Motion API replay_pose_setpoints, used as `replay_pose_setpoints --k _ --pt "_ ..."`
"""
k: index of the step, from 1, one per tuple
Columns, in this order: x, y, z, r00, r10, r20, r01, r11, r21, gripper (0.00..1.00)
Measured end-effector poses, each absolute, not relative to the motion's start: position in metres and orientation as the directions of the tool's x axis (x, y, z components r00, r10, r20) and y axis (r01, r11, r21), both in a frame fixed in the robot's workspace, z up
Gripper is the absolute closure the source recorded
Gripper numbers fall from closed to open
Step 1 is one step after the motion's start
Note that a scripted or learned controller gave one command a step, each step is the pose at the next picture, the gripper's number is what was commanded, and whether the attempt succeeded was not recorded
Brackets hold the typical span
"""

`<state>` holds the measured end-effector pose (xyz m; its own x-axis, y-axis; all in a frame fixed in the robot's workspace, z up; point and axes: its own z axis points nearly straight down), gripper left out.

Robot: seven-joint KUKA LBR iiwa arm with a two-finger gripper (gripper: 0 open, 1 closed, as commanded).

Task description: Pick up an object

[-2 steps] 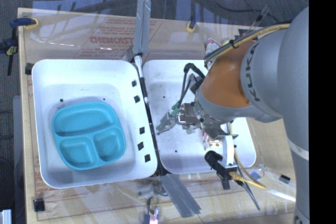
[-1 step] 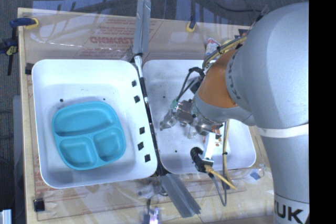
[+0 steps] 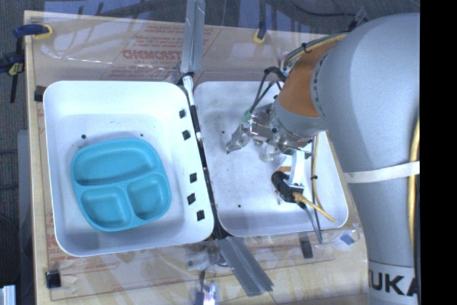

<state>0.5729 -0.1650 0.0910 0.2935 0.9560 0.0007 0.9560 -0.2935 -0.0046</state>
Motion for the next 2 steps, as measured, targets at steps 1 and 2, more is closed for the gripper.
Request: replay_pose_setpoints --k 1,2 --pt "0.516 -0.111 0.092 0.273 0.962 -0.004 0.962 -0.273 -0.001 0.00" --pt "0.508 -0.090 0.264 0.336 0.942 0.001 0.942 -0.336 -0.002 0.00"
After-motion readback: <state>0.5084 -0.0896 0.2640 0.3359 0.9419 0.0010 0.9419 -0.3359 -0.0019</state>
